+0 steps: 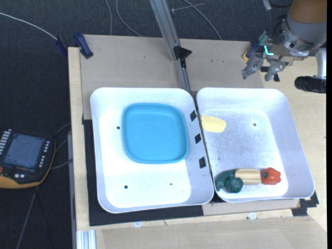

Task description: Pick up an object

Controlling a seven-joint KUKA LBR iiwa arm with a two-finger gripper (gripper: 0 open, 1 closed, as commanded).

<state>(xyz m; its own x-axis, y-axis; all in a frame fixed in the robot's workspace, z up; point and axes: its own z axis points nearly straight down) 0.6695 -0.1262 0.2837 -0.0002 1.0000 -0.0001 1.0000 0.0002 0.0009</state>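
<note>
At the far left, off the bench, you have a handheld pendant (23, 157) lying on the dark floor; its screen is lit, but nothing on it can be read. On the bench's far left corner sits a blue clamp (83, 45). The left bin (104, 139) holds a blue tray (155, 133), set toward that bin's far right side and lying flat. A metal post (165, 22) slants up from the bench's far edge, just behind the seam where the two bins meet. Three small black tabs (197, 138) run along that seam. In the right bin (293, 139), a yellow piece (213, 124) lies near the far left corner, close to the seam. Along that bin's near edge you see a row of three things, touching end to end: a green lump (230, 182) in the near left corner, a tan stick (248, 176) next to it, and a red piece (270, 176) at the right end. The gripper (261, 71) hangs above the bench beyond the right bin's far edge, well apart from everything in it; its fingers (251, 68) stand apart and hold nothing. No brand or label is legible anywhere.
</note>
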